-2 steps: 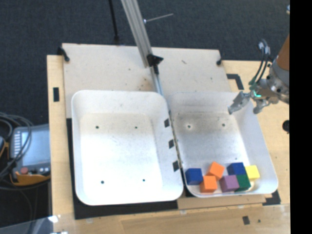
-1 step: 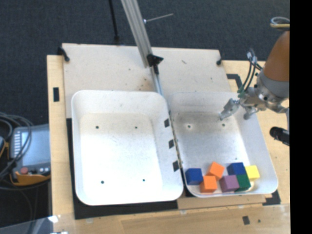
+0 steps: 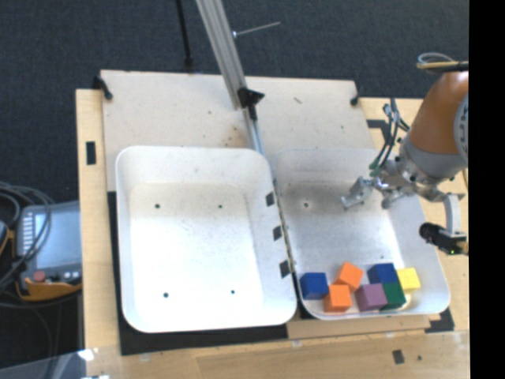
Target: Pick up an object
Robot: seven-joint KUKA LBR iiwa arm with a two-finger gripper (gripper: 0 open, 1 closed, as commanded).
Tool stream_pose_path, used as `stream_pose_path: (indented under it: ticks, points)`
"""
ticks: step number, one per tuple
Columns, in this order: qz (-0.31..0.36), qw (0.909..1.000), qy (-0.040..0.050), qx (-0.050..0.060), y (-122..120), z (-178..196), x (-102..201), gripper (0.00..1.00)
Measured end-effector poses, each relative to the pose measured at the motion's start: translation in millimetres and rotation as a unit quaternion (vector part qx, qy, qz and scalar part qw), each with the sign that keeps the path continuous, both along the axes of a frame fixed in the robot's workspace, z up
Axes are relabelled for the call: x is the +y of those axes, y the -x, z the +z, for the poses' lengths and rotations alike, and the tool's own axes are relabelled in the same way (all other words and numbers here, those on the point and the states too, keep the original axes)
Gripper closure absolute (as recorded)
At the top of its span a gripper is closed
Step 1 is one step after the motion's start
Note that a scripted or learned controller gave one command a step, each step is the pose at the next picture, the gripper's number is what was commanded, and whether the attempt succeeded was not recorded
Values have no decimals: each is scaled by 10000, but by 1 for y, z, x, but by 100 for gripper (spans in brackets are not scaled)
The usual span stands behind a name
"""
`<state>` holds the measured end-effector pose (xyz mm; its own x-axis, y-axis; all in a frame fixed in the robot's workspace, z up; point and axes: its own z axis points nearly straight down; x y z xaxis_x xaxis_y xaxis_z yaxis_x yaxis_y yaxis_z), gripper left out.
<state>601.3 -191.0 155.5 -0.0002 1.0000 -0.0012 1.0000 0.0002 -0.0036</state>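
Note:
Several coloured blocks lie bunched at the near edge of the right bin (image 3: 316, 172): a blue block (image 3: 314, 284), two orange blocks (image 3: 350, 275) (image 3: 338, 297), a purple block (image 3: 371, 297), a green block (image 3: 394, 294), a second blue block (image 3: 383, 274) and a yellow block (image 3: 408, 279). My gripper (image 3: 371, 194) hangs over the far right part of that bin, well above and behind the blocks. Its fingers (image 3: 352, 198) are spread apart with nothing between them.
The left bin (image 3: 126, 172) sits beside the right one, with black clips (image 3: 276, 231) along their shared edge. A slanted metal pole (image 3: 225, 50) rises from the back between the bins. A pendant with cables (image 3: 43, 247) lies off the bench at left.

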Motion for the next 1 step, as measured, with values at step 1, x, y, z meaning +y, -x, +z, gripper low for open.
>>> stream_pose_path:
  ticks: [1]
  points:
    - [-2, 10000, 0, 0, 1, -52, -1, 0]
